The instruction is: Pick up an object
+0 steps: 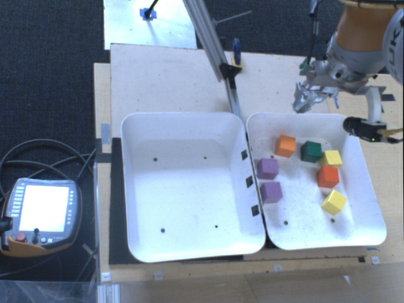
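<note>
Gripper (307, 100): hung in the upper right of the frame, above the far rim of the right bin; whether it was spread or pressed together could not be told, and nothing showed in its grip.
Arm (366, 27): grey with an orange band, came in from the upper right corner and sloped down-left to the wrist.
Right bin (372, 223): shallow and white, in the right half of the frame, holding all seven blocks.
Orange block (285, 146): nearest the gripper, in the upper left part of the right bin.
Green block (311, 151): just right of the orange block, well apart from the gripper.
Upper yellow block (332, 158): touching or just beside the green block on its right.
Red-orange block (327, 177): directly below the upper yellow block.
Lower yellow block (334, 202): below the red-orange one, tilted on the bin floor.
Purple blocks: one (267, 167) near the bin's left wall, the other (271, 191) just below it.
Left bin (136, 188): white, side by side with the right bin, centre of the frame.
Bench (164, 81): pale board beyond the bins.
Teach pendant (39, 214): lower left of the frame, off the bench, with cables looped around it.
</note>
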You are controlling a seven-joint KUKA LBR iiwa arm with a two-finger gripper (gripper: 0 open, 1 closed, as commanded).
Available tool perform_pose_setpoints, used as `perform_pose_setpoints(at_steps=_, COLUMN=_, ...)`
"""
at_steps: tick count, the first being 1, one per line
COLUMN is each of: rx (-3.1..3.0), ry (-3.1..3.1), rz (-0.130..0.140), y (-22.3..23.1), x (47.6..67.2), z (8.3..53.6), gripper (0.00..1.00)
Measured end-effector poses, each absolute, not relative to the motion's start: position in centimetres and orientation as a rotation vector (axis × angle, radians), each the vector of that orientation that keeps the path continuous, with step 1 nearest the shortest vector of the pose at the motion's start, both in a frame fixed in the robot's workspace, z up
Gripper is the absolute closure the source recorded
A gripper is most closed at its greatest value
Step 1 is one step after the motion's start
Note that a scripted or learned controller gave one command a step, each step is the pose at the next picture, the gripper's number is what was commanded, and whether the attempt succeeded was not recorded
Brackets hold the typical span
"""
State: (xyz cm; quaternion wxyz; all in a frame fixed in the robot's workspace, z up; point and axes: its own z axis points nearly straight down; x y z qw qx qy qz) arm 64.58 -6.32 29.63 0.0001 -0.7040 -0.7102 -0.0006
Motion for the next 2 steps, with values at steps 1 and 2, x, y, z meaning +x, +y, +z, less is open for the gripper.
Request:
perform_pose_setpoints(at_steps=1, rx=-2.208, ry=-2.23, rz=-0.001, y=-1.3, x=62.7, z=27.5, gripper=1.0)
perform_pose_setpoints(at_steps=2, rx=-2.207, ry=-2.232, rz=-0.002, y=4.7, x=61.3, z=26.9, gripper=1.0)
